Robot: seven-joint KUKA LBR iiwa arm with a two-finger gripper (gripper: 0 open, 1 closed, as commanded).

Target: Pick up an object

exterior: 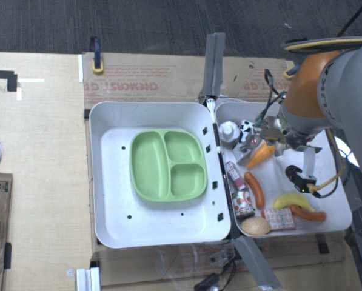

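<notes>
My gripper (270, 139) hangs over the upper middle of the right bin (338, 190), under the grey arm with the orange band (308, 93). An orange carrot (260, 153) lies slanted right at the gripper's lower left edge; whether they touch is hidden. Nearby lie a small white bottle (228, 130) and a black-and-white cow toy (247, 128). Lower in the bin are a red sausage (254, 188), a yellow banana (290, 200), an orange-red sausage (308, 213), a can (242, 203), a pale bread roll (254, 225) and a small box (281, 220).
The left bin (108, 162) holds a green divided plate (167, 164). A wrapped bar (232, 173) lies along the right bin's left wall. A black cable and connector (299, 177) dangle below the wrist. A grey divider post (213, 65) stands between the bins at the back.
</notes>
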